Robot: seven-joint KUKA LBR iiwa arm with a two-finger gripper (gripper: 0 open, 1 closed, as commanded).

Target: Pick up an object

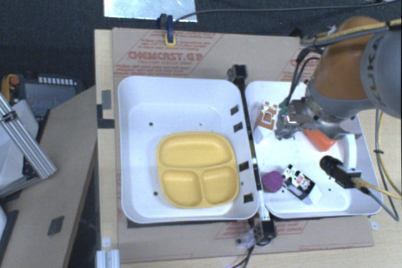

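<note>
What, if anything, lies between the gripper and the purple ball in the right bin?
Nothing visible. The gripper hangs over the right bin, and bare white floor runs from it down to the purple ball. The orange block and black-and-white toy lie off to the side.

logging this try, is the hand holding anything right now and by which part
Cannot be told: the hand is low in the right bin beside an orange object.

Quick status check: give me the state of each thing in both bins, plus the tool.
Yellow tray: flat in left bin, upright.
Purple ball: resting in right bin, untouched.
Orange piece: lying beside the tool, not gripped.
Black-and-white item: lying by the ball.
Tool: low in right bin.
</note>
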